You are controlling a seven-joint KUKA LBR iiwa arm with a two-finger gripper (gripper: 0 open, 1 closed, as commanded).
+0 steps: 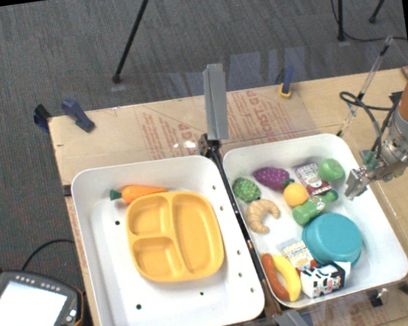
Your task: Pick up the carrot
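End effector [360, 181] sits over the right rim of the right bin [385, 234]. Carrot [138, 192] lies far to its left, in the left bin [108, 286], touching the top edge of the yellow plate [175, 236]; bare floor above and left of it. Between them: green apple [332, 170], orange [295, 194], grapes [271, 177], the bins' meeting rims.

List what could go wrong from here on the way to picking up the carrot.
1. The carrot lies wedged between the yellow divided plate and the left bin's back wall, so there is little room for fingers and a grasp may slip or shove the plate.
2. The gripper sits at the right bin's far edge; crossing over could clip the green apple or the centre divider.
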